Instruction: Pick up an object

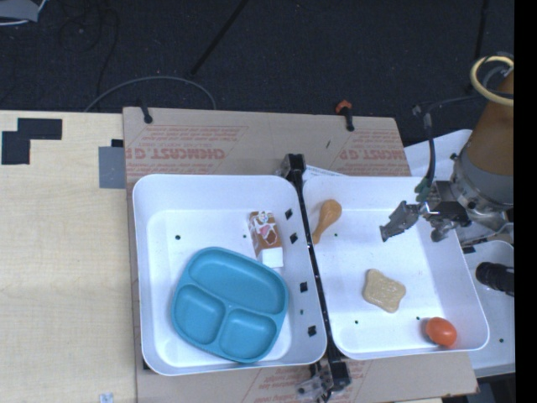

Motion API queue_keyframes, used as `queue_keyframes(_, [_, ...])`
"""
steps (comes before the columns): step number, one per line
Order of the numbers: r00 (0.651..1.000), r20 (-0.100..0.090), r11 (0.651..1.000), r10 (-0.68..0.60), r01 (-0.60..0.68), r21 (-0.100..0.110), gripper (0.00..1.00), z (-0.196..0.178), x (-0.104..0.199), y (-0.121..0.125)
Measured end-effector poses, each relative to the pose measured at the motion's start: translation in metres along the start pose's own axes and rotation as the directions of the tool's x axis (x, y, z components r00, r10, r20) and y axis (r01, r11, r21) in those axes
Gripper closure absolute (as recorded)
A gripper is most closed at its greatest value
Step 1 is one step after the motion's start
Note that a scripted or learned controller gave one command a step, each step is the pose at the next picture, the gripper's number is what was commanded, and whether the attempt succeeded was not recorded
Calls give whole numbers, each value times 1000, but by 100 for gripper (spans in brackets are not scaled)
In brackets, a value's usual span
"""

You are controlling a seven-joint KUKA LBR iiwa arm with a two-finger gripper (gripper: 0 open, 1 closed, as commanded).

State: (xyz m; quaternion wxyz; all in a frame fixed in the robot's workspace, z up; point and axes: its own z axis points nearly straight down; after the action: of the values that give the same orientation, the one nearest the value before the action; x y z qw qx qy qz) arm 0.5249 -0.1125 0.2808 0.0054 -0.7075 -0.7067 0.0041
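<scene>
The gripper (417,222) hangs at the right bin's (348,342) three o'clock edge; its fingers stand apart with nothing between them. In that bin, a tan biscuit (384,290) lies at centre, a wooden drumstick (324,218) at ten o'clock, a tomato (440,332) at five. The left bin (151,225) holds a blue divided plate (228,304) and a small packet (266,232)

In the right bin (352,342), bare floor lies open between the drumstick-shaped toy (325,217) by the divider, the tan bread slice (384,291) in the middle and the orange ball (440,332) in the near right corner. The blue divided plate (229,304) crowds the left bin (155,225), and a small packet (266,232) stands beside it.
</scene>
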Motion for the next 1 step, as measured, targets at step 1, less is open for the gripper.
queue_keyframes(1, [1000,1,1000,-2,2,-10,0,-6,0,2])
